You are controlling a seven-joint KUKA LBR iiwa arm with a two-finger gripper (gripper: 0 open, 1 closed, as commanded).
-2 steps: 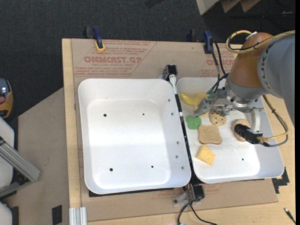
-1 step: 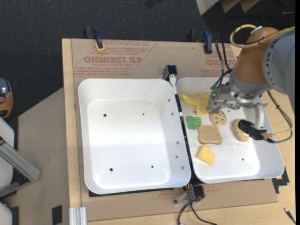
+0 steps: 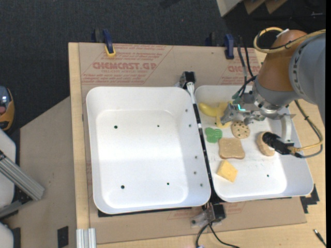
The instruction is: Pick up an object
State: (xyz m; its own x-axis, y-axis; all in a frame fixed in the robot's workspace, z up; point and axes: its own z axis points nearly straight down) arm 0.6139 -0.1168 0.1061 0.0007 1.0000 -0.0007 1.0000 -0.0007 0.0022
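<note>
A: Saw where the arm (image 3: 282, 66) came in?

B: Yes. Reached in from the right, grey, with the orange band above the wrist. Ended over the back part of the right bin (image 3: 258, 190).

A: And the pincer (image 3: 237, 117)?

B: Found it low over that bin, just beside the banana (image 3: 211, 109) and just behind the cookie (image 3: 239, 130). Could not tell whether spread or pressed together: too small and too dark at that place. Could not tell either whether touching the cookie.

A: Noticed more things in the same bin?

B: Counted six, all lying on the white floor of the right bin. Banana near the back left corner, close to the wall. Green piece (image 3: 213, 134) in front of the banana, also by the left wall. Round cookie with dark dots to the right of the green piece. Slice of bread (image 3: 231, 149) just in front of the cookie, nearly touching it. Yellow wedge of cheese (image 3: 227, 170) in front of the bread, near it. Pale roll (image 3: 265, 144) to the right of the bread, apart from it.

A: And the left bin (image 3: 103, 138)?

B: Stood just beside the right one, wall against wall along the middle. Rested, like the other, on the brown desk (image 3: 139, 61) with red letters, under two blue clamps (image 3: 108, 39) at the back edge.
</note>
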